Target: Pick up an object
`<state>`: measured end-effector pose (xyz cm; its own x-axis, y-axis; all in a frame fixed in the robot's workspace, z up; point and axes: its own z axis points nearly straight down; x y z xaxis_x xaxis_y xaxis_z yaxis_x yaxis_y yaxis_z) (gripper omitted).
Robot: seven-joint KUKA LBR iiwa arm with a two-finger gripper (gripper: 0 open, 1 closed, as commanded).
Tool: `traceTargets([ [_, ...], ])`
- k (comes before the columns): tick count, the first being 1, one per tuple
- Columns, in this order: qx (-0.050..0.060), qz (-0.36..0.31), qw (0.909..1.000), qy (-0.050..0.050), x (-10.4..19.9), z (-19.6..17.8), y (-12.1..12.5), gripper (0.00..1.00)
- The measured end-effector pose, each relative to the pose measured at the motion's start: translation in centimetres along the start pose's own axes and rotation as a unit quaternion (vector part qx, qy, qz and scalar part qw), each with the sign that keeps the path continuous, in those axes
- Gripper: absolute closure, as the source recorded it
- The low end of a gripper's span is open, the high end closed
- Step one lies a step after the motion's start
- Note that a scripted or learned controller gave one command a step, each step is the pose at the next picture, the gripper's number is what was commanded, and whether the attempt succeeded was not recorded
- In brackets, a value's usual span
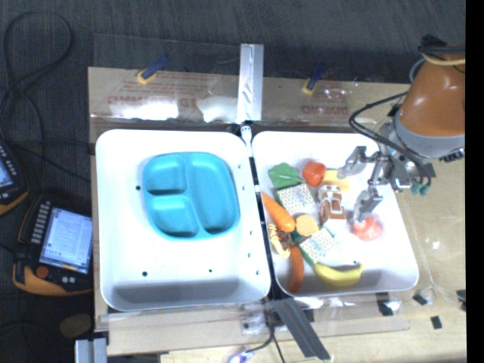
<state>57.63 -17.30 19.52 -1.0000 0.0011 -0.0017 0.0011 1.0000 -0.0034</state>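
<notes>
My gripper hangs over the right part of the right bin, open, with one finger toward the back and the other toward the front. Nothing sits between the fingers. A red round fruit lies just in front of the nearer finger. To the gripper's left are a brown and white toy and a red tomato. Further left lie a green pepper, a carrot and a checkered block. A banana rests at the bin's front.
The left bin holds a blue divided plate. A raised divider separates the two bins. The arm's orange band is at the right. Several small toys crowd the right bin's left half.
</notes>
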Motion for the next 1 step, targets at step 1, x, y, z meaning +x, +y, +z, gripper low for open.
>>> traceTargets([
  [1,0.000,0.225,0.9744,-0.002,-3.02,6.56,-1.37,0.00],
])
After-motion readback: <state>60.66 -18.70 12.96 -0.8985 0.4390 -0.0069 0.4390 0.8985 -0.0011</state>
